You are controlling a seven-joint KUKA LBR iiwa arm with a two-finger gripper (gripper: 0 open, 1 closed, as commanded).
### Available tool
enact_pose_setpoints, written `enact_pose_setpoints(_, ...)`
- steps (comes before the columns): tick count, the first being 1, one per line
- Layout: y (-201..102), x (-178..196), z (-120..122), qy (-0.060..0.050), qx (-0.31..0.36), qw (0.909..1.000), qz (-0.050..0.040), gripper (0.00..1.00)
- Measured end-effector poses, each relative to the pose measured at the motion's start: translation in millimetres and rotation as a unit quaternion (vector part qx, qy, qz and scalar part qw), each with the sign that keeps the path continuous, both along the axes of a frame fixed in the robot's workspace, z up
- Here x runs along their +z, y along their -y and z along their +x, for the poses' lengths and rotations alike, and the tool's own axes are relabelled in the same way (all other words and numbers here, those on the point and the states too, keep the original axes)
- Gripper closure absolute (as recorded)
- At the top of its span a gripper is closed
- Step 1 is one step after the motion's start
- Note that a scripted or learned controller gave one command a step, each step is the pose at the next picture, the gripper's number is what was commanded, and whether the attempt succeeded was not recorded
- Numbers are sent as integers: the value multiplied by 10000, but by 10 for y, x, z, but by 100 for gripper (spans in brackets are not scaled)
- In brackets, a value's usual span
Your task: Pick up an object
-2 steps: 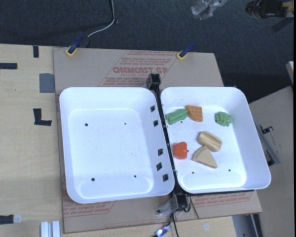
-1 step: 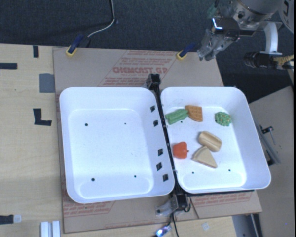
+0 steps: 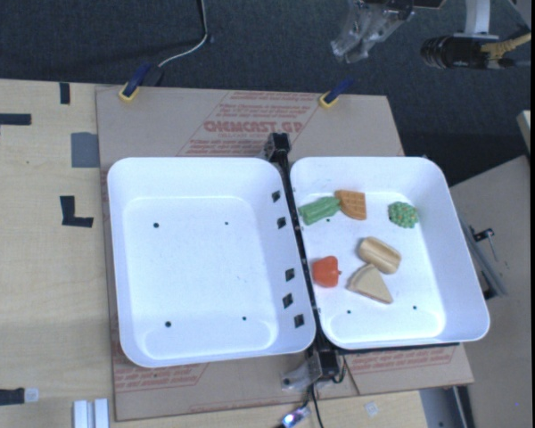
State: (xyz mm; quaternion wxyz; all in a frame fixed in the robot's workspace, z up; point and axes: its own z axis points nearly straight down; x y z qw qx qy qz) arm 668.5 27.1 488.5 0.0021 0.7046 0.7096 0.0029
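Tool (image 3: 355,45) above bench, two bins (image 3: 196,172), six food pieces (image 3: 379,255)

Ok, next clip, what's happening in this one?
The robot arm's tool hangs high above the bench, beyond the far edge of the two shallow white bins, with nothing visibly between its fingers. All six small items lie in the right white bin: a green pickle-like piece, an orange waffle-textured piece, a bumpy green lump, a red piece, a tan bread-roll shape and a tan wedge.
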Motion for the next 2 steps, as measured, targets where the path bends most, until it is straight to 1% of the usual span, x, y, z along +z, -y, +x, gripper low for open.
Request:
enact_pose_setpoints(1, -744, 493, -4, -9, 6, 10000, 3, 100)
enact_pose_setpoints(2, 1137, 457, -39, -43, -112, 9999, -36, 100)
